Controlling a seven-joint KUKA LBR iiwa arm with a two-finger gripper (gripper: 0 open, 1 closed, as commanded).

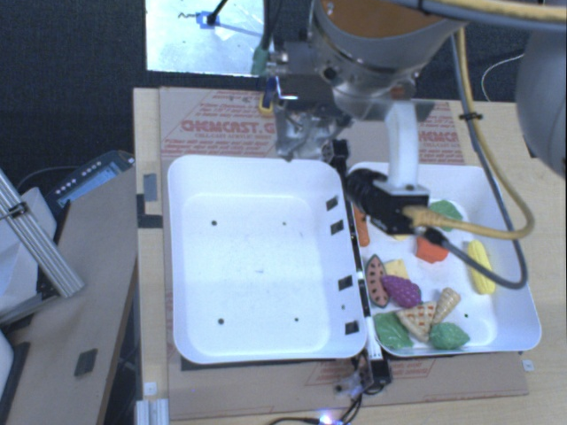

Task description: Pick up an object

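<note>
Landmark: the right bin (509, 312), the white tray holding all the loose things on the desk (146, 135).
Gripper (308, 145): hangs just past the right bin's far left corner, above the seam where it meets the left bin (257, 264). Nothing is seen in it.
Gripper state: cannot be told from this angle.
Candidates: toy food pieces, crowded in the right bin's near half.
Purple grapes (401, 290): close to the right bin's left wall, touching a seeded slice (376, 279).
Yellow corn (481, 266): toward the right bin's right wall, a little apart from the rest.
Orange chunk (432, 251): around the middle of the right bin, under a cable.
Green leaf (450, 335): against the right bin's near wall, beside a waffle wedge (418, 319).
Done so far: nothing, as I judge it. Every piece lies on the right bin's floor and none is lifted.
Left to do: probably the whole pick. That means travelling over the right bin's near half, lowering onto one piece, closing and raising.
Likely easiest: the corn, since it lies clear of its neighbours.
</note>
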